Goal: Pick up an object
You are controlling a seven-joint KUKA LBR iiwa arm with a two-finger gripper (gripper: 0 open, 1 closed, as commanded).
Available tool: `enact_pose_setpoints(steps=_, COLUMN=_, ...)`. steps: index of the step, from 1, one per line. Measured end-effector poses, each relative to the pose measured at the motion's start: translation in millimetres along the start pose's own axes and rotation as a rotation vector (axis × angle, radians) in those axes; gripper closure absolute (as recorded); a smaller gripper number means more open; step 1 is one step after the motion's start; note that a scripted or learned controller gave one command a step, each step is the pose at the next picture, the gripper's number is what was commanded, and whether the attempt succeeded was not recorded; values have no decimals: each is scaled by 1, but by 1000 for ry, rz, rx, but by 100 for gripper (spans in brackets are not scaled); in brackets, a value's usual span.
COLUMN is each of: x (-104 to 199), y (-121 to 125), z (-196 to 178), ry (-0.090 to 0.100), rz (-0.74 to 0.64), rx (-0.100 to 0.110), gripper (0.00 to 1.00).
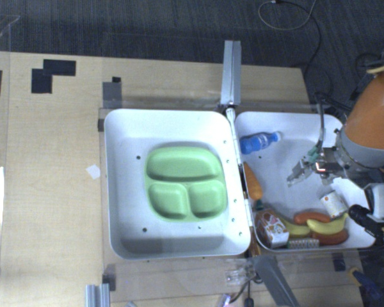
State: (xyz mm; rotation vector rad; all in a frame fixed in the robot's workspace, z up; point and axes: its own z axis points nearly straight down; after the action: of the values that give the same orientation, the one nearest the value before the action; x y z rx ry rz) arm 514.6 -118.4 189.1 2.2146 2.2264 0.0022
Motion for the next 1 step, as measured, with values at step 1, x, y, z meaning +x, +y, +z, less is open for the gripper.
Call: enact_pose_setpoints(steps=1, x=-57, y=-8, z=-31, ry=-2, rz=-72, rx=-4, gripper=0)
